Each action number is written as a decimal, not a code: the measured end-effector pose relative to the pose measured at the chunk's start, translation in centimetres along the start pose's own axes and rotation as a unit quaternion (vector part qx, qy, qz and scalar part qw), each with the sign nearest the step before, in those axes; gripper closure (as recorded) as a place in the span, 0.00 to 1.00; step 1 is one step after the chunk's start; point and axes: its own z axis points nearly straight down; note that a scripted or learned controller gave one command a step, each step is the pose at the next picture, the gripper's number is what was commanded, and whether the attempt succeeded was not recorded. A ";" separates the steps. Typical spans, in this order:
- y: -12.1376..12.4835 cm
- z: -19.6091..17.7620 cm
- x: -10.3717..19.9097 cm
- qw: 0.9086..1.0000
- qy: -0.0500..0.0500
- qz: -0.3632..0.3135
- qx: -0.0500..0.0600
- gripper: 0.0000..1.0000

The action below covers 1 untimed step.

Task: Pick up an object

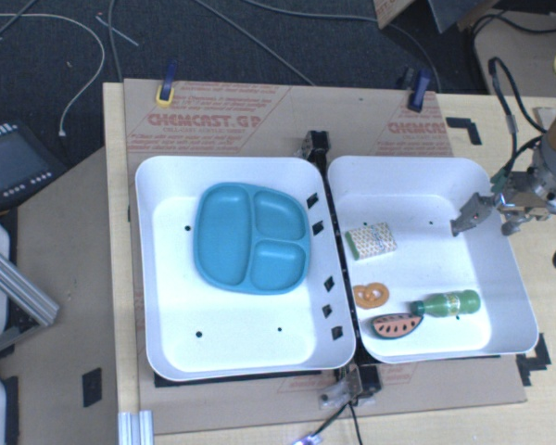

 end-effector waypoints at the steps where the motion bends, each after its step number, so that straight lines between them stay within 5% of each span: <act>1: 0.3 -0.7 0.0 1.000 -0.002 -0.002 -0.007 0.00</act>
